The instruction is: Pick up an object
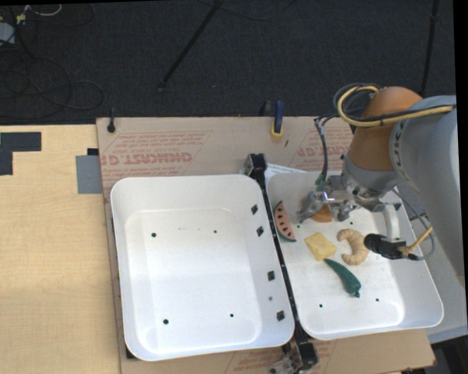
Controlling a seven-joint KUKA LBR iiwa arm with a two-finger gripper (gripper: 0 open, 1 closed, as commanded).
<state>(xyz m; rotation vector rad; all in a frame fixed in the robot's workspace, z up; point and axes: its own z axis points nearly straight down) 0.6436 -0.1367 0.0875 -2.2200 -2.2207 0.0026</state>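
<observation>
So the arm (418, 147) comes in from the right and the gripper (325, 206) is down over the upper part of the right bin (410, 310), close to its back wall. There's a small orange piece (323, 216) right under the gripper, touching it or nearly so. Honestly I can't tell if the gripper is open or closed from this angle, or if it's actually got hold of that orange bit.

The rest of the stuff is all in that same bin. A watermelon slice (283, 221) sits against the left wall, next to the divider. A yellow block (319, 246) lies just below the gripper, and a croissant (353, 246) is just to the right of the block. A green pepper (345, 277) lies below those two, tilted, near the middle of the bin floor.

The left bin (191, 277) sits right beside it, and both are on a cardboard sheet (186, 146).
</observation>
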